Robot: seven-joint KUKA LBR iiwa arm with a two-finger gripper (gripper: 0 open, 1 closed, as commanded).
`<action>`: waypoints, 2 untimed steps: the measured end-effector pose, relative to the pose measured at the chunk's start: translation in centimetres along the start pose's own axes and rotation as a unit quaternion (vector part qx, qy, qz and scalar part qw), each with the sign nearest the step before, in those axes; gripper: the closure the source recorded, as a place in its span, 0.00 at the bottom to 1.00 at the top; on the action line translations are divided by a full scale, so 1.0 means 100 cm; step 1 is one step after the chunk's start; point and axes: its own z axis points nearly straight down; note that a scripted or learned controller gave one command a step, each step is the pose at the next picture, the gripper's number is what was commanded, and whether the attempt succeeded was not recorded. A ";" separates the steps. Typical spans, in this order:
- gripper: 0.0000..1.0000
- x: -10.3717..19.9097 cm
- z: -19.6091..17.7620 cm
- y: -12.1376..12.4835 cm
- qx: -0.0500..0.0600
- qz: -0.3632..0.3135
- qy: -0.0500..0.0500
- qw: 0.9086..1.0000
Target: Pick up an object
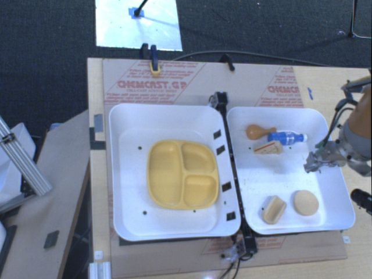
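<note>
Grey gripper (314, 163) hovers over right bin (334, 179), near blue bottle (287, 137).

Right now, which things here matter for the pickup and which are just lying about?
Job: gripper; right bin; its pickable pieces: blue bottle, brown drumstick-shaped toy, sandwich wedge, bread slice, round bun.
Lying about: left bin, yellow divided plate, clamp.

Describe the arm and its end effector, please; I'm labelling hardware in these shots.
The arm enters from the right edge of the camera view as a bulky grey body with an orange band near the top. Thin dark cables loop along its left side. The end effector is a small, dark grey metal assembly, too blurred for finer detail.
</note>
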 end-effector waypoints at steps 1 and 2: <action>1.00 0.008 -0.059 0.005 0.000 0.000 0.000 1.000; 1.00 0.008 -0.100 0.007 0.000 0.000 0.000 1.000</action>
